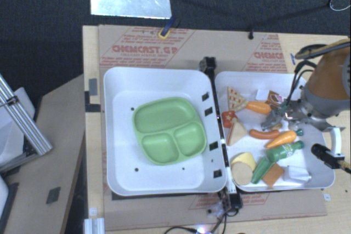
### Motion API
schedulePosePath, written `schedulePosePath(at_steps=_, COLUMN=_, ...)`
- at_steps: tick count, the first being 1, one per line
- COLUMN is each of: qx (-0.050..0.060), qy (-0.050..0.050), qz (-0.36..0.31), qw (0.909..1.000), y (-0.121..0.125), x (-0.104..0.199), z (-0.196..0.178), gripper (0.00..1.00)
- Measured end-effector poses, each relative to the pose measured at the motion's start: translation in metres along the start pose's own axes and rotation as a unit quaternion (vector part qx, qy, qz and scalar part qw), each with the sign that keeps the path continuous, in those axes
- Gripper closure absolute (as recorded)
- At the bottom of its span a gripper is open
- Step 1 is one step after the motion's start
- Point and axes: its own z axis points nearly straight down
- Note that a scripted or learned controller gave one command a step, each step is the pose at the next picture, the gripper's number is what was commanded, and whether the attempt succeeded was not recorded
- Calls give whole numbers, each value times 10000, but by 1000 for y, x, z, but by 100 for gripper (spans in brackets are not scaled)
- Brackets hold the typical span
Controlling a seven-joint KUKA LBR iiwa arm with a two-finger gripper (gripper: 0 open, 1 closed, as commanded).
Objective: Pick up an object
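Note:
The right bin (pixel 318 179) holds several toy foods. Among them are a pizza slice (pixel 237 98), a small orange piece (pixel 258 107), a red sausage (pixel 262 133), a carrot (pixel 283 138) and a green cucumber-like piece (pixel 277 154). My gripper (pixel 277 118) reaches in from the right and hangs low over the bin's middle. It sits just above the sausage and beside the carrot's upper end. Nothing is visibly held in it. The orange-banded wrist (pixel 329 80) covers the bin's right side.
The left bin (pixel 118 90) holds a green divided plate (pixel 169 130). More toys lie at the right bin's front: a yellow piece (pixel 244 160), an orange block (pixel 272 173) and a white scrap (pixel 299 172). A red piece (pixel 228 117) and a tan wedge (pixel 237 132) lie near the divider.

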Motion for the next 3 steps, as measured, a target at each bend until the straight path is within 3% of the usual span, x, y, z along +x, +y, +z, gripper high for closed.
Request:
schedulePosePath(at_steps=1, qx=-15, qy=-6, qz=1, qw=10000, y=1, x=0, z=26, gripper=0)
schedulePosePath(at_steps=2, qx=-32, qy=-13, qz=4, qw=10000, y=2, x=0, z=14, gripper=100)
schedulePosePath(at_steps=3, qx=-38, qy=-13, qz=2, qw=10000, y=-4, x=1, z=-32, gripper=100)
